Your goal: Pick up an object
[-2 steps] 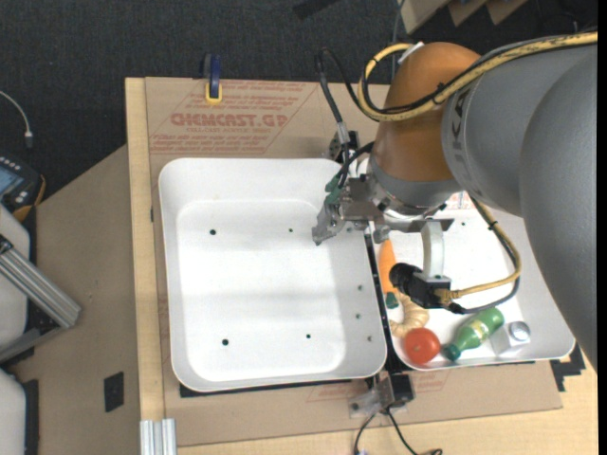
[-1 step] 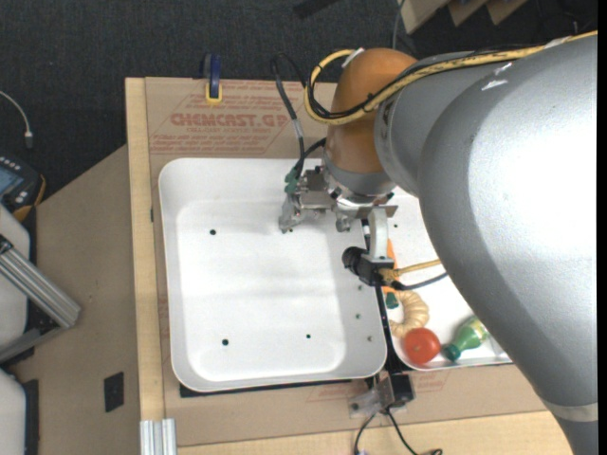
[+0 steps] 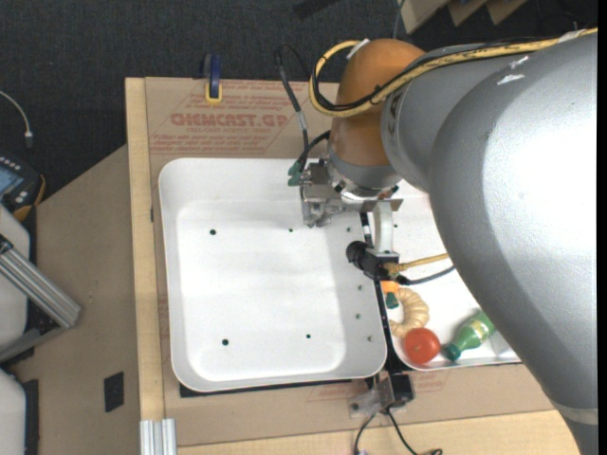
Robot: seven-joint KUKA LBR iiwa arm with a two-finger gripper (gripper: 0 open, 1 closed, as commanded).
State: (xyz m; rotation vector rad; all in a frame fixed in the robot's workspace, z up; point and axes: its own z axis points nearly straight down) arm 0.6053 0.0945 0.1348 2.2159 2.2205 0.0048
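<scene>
My gripper [image 3: 315,207] hangs over the far right corner of the left white bin [image 3: 256,282], just inside its back rim, with nothing visible in it. In the right bin [image 3: 458,360], by its near left corner, lie a red ball-shaped object [image 3: 422,346], a green bottle-shaped object [image 3: 469,336] and a beige ring-shaped object [image 3: 411,307]. These objects sit to the near right of the gripper, well apart from it. The grey arm [image 3: 512,178] with its orange band [image 3: 375,102] hides most of the right bin.
A black connector with a yellow cable [image 3: 372,258] hangs along the divide between the bins. A cardboard sheet [image 3: 228,117] lies behind the bins with a blue clamp [image 3: 213,76] on its far edge. Metal framing [image 3: 33,287] stands at the left.
</scene>
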